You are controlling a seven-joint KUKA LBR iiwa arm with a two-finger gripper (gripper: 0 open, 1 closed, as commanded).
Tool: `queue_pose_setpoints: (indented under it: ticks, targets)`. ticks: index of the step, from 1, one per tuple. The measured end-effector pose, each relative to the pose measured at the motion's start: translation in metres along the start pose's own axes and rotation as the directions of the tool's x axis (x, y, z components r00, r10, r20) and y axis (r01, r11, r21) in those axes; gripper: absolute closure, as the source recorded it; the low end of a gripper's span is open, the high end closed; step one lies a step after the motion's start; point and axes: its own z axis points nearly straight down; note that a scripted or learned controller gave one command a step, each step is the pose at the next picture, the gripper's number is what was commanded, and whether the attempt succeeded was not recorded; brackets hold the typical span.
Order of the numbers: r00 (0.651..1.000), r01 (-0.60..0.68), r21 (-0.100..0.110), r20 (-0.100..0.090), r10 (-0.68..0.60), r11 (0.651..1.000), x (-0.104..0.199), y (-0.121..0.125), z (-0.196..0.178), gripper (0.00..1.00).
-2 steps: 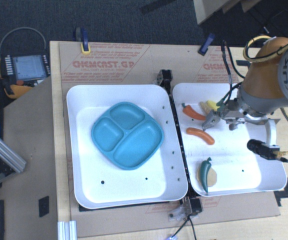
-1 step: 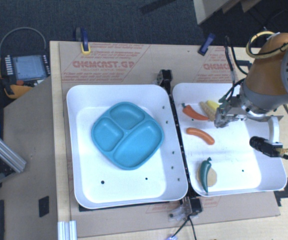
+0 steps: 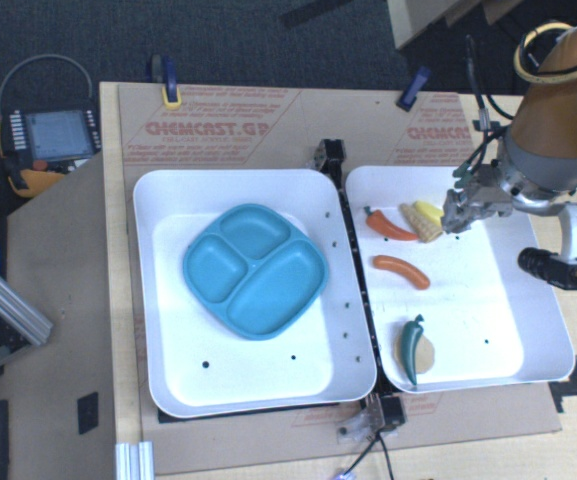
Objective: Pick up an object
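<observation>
In the right bin [image 3: 508, 338] lie a yellow corn cob [image 3: 423, 219], a red chili pepper [image 3: 389, 227], an orange sausage [image 3: 401, 270] and a dark green pepper [image 3: 410, 345] on a tan piece. My gripper [image 3: 457, 214] hangs over the bin's upper part, just right of the corn cob, close to it or touching it. Nothing shows between its fingers.
The left bin [image 3: 168, 358] holds a blue divided plate [image 3: 255, 269]. A black clamp [image 3: 329, 155] sits at the top between the bins. The arm's grey and orange body [image 3: 558, 118] covers the right bin's upper right corner. Cables and a pendant [image 3: 56, 134] lie left of the bench.
</observation>
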Motion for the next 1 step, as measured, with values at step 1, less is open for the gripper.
queue_pose_setpoints:
  ticks: [1]
  targets:
    - [1.0, -0.001, 0.003, 0.0, 0.001, 1.0, 0.0, 0.0009, -0.0122, 1.0]
